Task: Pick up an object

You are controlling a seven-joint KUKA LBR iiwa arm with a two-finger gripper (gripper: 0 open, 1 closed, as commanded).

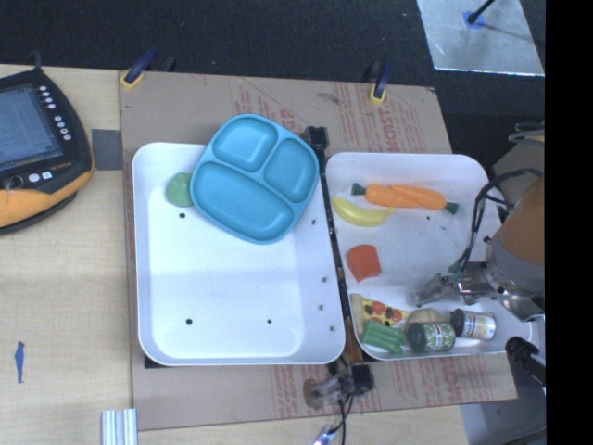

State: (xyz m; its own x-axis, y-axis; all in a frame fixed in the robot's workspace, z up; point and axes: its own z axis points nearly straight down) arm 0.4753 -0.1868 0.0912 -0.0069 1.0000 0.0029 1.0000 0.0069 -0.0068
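Observation:
The right bin holds an orange carrot, a yellow banana, a red block, a green piece, a small dark bottle with a white cap and a colourful flat packet. My gripper hangs over the right bin's lower right part, just above the bottle and right of the red block. It is open, with nothing between its fingers. The arm's wrist covers the bin's right rim.
The left bin carries a blue divided plate across its top right corner, with a green round piece half under it. A yellow-edged tablet lies at the far left. Clamps hold the cardboard's back edge.

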